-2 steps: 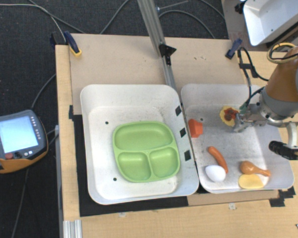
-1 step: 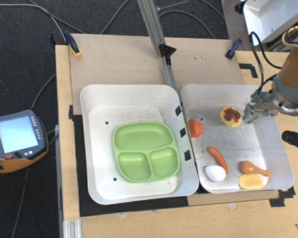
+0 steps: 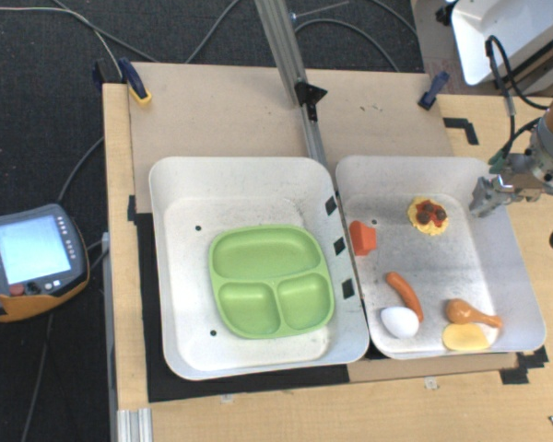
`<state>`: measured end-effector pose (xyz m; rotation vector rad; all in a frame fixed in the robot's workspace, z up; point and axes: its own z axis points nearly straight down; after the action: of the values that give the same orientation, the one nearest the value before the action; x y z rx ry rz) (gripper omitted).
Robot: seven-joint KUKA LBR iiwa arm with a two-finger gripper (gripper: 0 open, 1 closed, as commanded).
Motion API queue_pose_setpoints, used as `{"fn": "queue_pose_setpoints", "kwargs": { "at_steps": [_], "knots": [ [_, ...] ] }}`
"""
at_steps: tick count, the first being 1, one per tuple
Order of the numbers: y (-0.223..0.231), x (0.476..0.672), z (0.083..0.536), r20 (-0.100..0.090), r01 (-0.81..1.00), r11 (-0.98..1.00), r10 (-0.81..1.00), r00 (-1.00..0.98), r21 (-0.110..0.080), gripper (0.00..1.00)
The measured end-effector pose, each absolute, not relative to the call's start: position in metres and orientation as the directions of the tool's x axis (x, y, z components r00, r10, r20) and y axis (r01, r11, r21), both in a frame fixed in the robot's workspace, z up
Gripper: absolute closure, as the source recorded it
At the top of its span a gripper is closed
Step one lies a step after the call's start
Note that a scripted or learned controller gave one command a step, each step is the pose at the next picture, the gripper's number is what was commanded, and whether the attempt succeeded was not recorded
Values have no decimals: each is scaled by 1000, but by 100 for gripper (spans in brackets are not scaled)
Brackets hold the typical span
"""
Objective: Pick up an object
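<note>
While the gripper (image 3: 491, 191) hangs at the right bin's (image 3: 516, 284) far right rim, its grip state impossible to tell, the orange carrot (image 3: 404, 291) lies in that bin beside a white egg (image 3: 399, 321).

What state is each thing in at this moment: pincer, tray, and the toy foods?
pincer: over the right bin's far right edge, nothing seen between its fingers.
green tray: flat in left bin.
tart: upright.
orange block: against the divider.
carrot: lying, touching egg.
drumstick: lying on yellow piece.
</note>
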<state>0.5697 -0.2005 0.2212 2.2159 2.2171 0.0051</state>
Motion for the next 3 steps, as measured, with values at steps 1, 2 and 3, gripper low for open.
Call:
{"fn": "queue_pose_setpoints", "kwargs": {
  "at_steps": [1, 2, 3],
  "knots": [
    [-200, 571, 239, -2, 1000, 2, 1000, -2, 5, 100],
    [-147, 592, 230, 1, 1000, 7, 1000, -7, 2, 100],
    [-100, 605, 238, 1, 1000, 6, 1000, -6, 3, 100]
  ]
}}
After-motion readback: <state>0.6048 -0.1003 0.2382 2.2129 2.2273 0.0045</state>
